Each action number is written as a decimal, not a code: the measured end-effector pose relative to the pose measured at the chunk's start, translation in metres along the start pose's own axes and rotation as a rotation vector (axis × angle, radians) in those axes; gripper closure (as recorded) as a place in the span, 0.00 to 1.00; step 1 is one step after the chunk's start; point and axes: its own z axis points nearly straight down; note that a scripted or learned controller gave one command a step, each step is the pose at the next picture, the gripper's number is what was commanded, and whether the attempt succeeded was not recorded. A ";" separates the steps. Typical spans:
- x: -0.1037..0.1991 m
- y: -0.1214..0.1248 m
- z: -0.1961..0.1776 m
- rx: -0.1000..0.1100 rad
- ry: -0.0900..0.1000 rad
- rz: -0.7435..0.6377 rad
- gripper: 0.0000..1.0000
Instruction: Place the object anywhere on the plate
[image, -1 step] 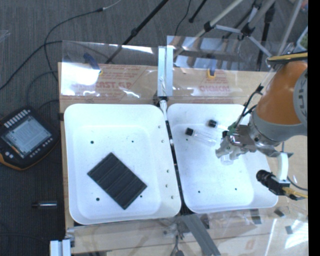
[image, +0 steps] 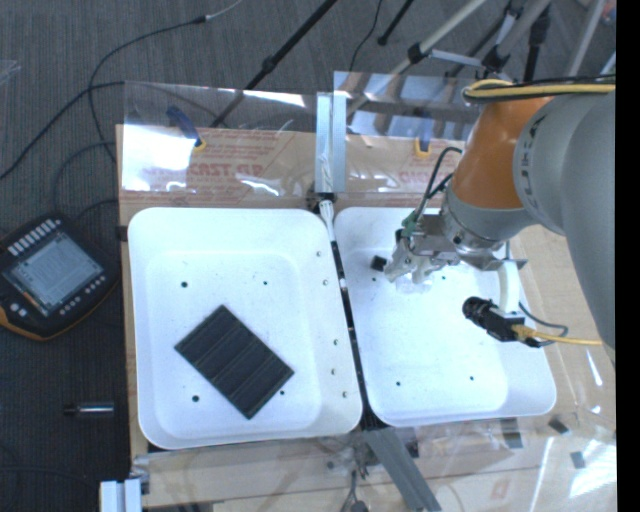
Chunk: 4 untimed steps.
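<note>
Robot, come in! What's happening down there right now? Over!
Gripper low over the right bin, far end; grip unclear. Dark ridged plate flat in the left bin, untouched. Nothing between them but the bin walls. Over.

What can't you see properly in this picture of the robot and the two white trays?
- The claw in the camera view: too small and pale against the right white plastic bin to tell open from shut, or whether it holds anything.
- The back of that bin: covered by the grey arm with the orange band.
- The dark ribbed rectangular plate in the left white plastic bin: its material is unclear.
</note>
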 end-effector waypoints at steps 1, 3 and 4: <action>0.090 0.051 -0.041 -0.002 0.000 -0.018 1.00; 0.204 0.054 -0.239 -0.004 -0.002 -0.236 1.00; 0.249 0.083 -0.252 -0.005 -0.002 -0.569 1.00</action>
